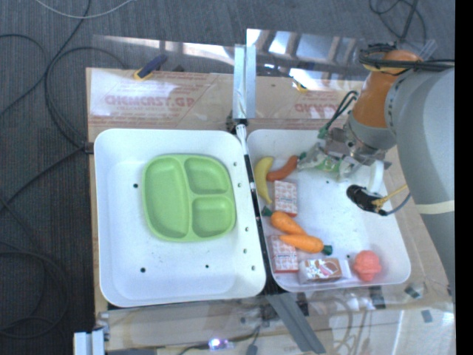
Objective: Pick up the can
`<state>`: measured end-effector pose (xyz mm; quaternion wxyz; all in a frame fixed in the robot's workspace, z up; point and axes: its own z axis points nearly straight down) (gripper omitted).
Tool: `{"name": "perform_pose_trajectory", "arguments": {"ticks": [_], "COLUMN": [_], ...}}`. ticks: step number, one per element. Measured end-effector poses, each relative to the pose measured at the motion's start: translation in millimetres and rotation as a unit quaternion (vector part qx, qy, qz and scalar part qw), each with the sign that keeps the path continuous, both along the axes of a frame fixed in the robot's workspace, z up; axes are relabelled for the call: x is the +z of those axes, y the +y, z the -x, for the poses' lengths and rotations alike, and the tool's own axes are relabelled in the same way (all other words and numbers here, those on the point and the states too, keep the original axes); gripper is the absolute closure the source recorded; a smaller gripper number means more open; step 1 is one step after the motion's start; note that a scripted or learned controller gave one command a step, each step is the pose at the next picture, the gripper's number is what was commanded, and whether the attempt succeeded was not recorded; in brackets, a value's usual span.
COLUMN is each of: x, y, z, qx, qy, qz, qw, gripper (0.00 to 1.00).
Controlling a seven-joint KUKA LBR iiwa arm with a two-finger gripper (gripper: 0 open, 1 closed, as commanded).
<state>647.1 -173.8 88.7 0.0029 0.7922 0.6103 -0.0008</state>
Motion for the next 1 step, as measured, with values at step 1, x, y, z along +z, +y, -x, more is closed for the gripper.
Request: {"name": "perform_pose_trajectory", "arguments": {"ticks": [1], "x": [9.4], "y": [-0.2], "z": [0.4], "qx": [0.001], "qy": [0.002], "qz": [0.0017], "qw": [1.0], "gripper": [1.0]}}
